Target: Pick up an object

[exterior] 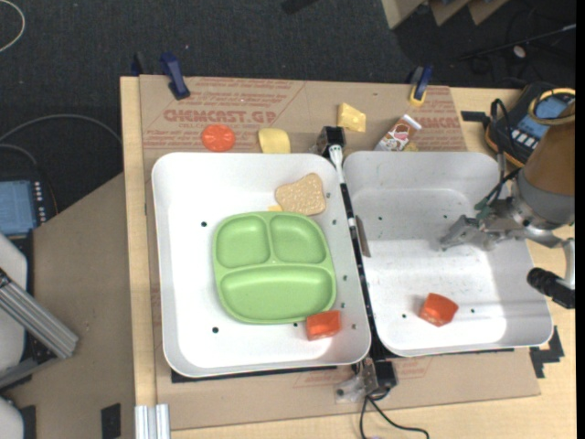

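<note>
Camera view: right bin [475, 176] holds orange block [439, 309].

We saw the arm [551, 176] reach in from three o'clock, its bulky wrist at the frame's right edge. The gripper [454, 237] pointed toward nine o'clock and slightly toward seven, held low. Its grey fingers [462, 230] stretched out ahead of the wrist; we could not tell whether they stood apart or together.
</note>
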